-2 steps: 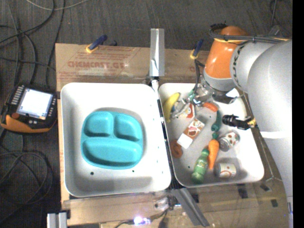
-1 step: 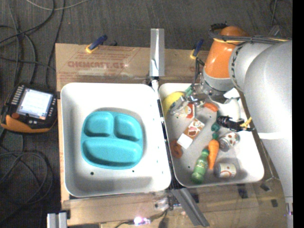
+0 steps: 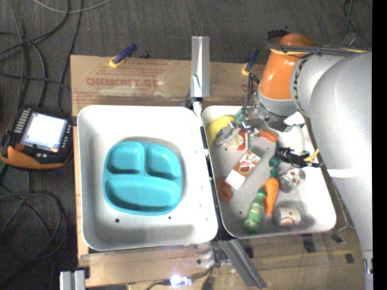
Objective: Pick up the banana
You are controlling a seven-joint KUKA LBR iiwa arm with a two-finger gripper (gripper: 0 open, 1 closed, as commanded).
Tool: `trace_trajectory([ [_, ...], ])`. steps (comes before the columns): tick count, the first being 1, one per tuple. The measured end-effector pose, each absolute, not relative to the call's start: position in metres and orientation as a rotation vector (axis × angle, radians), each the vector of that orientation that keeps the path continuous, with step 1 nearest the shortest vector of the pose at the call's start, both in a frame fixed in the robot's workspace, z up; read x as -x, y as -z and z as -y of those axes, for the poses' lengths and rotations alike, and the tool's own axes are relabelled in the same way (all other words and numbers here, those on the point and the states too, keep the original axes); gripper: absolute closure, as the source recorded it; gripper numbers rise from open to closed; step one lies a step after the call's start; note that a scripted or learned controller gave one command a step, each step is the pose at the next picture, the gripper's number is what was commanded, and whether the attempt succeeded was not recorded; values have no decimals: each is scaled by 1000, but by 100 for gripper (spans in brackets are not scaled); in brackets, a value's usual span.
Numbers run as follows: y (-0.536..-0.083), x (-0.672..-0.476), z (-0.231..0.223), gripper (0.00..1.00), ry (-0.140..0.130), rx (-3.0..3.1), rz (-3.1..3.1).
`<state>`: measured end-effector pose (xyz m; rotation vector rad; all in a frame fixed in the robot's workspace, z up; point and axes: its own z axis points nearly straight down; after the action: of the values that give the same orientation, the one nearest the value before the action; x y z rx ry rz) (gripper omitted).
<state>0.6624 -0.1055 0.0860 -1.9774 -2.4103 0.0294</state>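
Lying in the right bin's (image 3: 329, 219) far-left corner, the banana (image 3: 219, 125) sits just beside the gripper (image 3: 237, 128). Its finger state cannot be told.

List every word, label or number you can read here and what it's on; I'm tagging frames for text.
"CHEMCAST GT", faint red print on the brown cardboard sheet behind the bins; the last letters are uncertain.
White and red packet in the right white bin: print too small to read.
Handheld pendant screen: too blurred to read.
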Motion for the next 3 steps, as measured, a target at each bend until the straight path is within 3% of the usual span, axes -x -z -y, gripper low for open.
trace_trajectory([
  [1, -86, -659, 115, 0, -45, 1701, 2595],
  [3, -86, -665, 112, 0, -22, 2152, 2277],
])
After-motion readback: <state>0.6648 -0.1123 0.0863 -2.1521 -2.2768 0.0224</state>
